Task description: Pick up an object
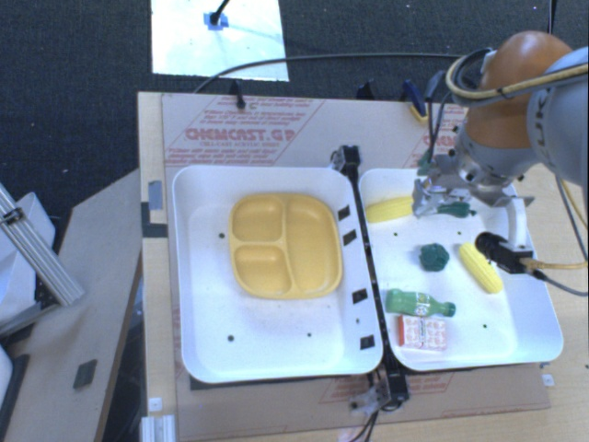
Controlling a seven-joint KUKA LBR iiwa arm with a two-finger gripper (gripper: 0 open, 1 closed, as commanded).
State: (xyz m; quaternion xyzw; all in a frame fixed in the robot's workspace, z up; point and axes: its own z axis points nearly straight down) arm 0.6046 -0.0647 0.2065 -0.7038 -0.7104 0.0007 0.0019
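The right bin (534, 334) holds a yellow corn cob (388, 210) at its back left, a dark green lump (434, 257), a second yellow cob (481, 266), a green bottle (419, 303) lying on its side, and a red and white carton (423, 332). My gripper (430, 198) hangs low over the back of this bin, just right of the first cob. A small green piece (457, 210) pokes out right beside the gripper. Whether anything is held is hidden by the wrist.
A yellow divided plate (281, 245) lies in the left bin (202, 339). A black hinged divider (361, 265) runs between the bins. Cables trail from the arm over the right bin's far side. A white sheet (216, 26) lies on the floor behind the bench.
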